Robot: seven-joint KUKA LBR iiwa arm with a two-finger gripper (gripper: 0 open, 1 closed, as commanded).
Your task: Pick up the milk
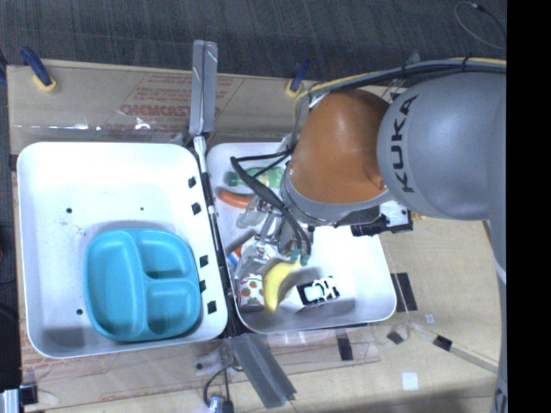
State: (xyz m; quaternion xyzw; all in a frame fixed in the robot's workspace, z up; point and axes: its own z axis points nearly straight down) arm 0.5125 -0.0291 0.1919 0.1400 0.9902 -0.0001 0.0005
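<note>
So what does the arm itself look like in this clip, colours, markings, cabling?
The arm is a bulky, rounded grey casing with KUKA lettered in black on it. An orange dome-shaped band sits above the wrist. Thin black cables loop around the wrist, and more run along the arm's upper edge. The gripper is a small metallic assembly below the band.

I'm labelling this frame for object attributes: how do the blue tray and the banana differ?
The blue tray is large, flat, and has compartments; the banana is small, curved and yellow. The tray lies alone in the left bin, while the banana sits crowded among other items in the right bin. Both rest near their bin's front edge.
</note>
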